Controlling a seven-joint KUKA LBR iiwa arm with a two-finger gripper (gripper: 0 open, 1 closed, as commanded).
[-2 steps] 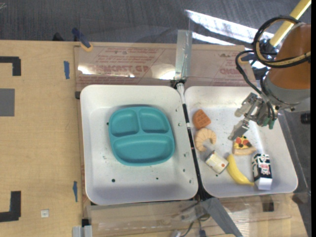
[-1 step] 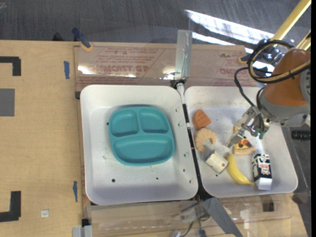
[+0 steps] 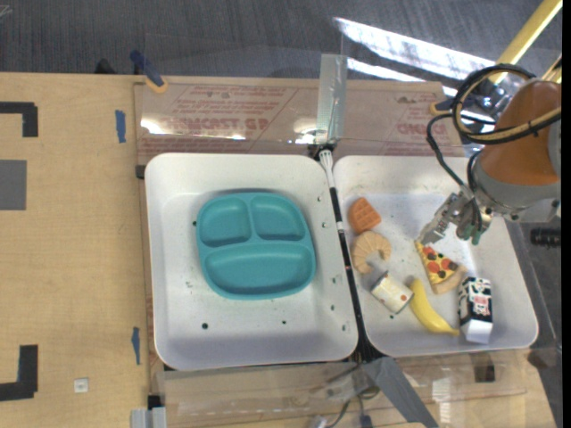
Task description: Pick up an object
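Approach step, as judged: the grey two-finger gripper (image 3: pixel 453 221) is seen low over the right white plastic bin (image 3: pixel 515 339), just far-right of the triangular pizza-slice toy (image 3: pixel 437 266). Nothing is seen between the fingers; whether they are apart or closed cannot be told at this angle.

No object has been lifted yet. Candidates are clustered in the right bin: pizza slice nearest the gripper, curved yellow banana toy (image 3: pixel 429 309) near of it, small black-and-white milk carton (image 3: pixel 475 308) at the right, white block (image 3: pixel 390 292), tan croissant-shaped toy (image 3: pixel 371 250), orange ridged toy (image 3: pixel 363 214) at the left.

A short move down and left is called for next, then a close on the slice. The slice is flat and thin, so edge grip is judged marginal.

The teal divided plastic tray (image 3: pixel 256 242) is seated in the left white bin (image 3: pixel 169 328), smooth and glossy.
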